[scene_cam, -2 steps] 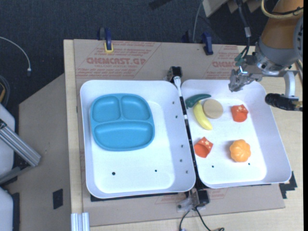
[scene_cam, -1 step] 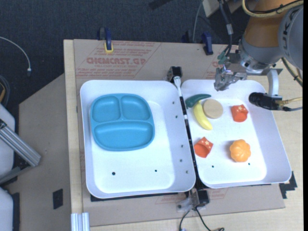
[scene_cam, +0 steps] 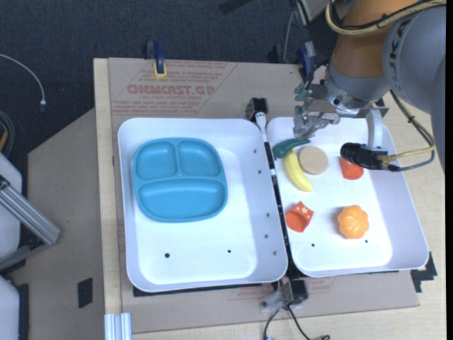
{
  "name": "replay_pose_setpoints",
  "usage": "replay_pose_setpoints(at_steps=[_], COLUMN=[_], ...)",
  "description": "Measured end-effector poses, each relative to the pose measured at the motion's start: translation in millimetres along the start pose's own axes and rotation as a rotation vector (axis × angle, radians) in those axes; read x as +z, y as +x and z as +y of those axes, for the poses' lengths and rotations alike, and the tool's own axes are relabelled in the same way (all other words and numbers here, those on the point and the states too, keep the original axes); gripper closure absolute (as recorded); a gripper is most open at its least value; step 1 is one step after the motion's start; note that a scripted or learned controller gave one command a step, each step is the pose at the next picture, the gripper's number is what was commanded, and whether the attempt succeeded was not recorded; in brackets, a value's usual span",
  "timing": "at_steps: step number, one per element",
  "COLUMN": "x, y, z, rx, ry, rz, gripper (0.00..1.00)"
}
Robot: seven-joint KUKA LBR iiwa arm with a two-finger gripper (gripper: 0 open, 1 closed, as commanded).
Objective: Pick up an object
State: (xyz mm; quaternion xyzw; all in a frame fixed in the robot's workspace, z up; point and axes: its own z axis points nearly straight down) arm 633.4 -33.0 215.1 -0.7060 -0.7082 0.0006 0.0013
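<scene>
A brown table (scene_cam: 106, 154) carries two white bins. The hand (scene_cam: 309, 124) hangs low at the right bin's (scene_cam: 396, 253) far edge, just above the banana (scene_cam: 297, 170), likely to grasp; whether it is clenched I cannot tell.

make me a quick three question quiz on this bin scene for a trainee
1. True or false: the blue three-compartment plastic tray lies in the left white bin.
2. Which thing touches the yellow plastic banana in the right white bin?
A. the orange toy pumpkin
B. the round tan disc
C. the red toy pepper piece
3. Fill in: the end effector hangs over the ____ edge of the right white bin.

Key
1. True.
2. B; the disc rests against the banana's upper end, the others lie apart.
3. Far, near the teal curved piece.
</scene>
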Motion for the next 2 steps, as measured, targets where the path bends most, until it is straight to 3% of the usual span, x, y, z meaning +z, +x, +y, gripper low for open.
replay_pose_setpoints(at_steps=[2], x=[-10.1], y=[97.6], z=[-20.6], rx=[-0.001], ry=[-0.004], rz=[0.0], gripper=[1.0])
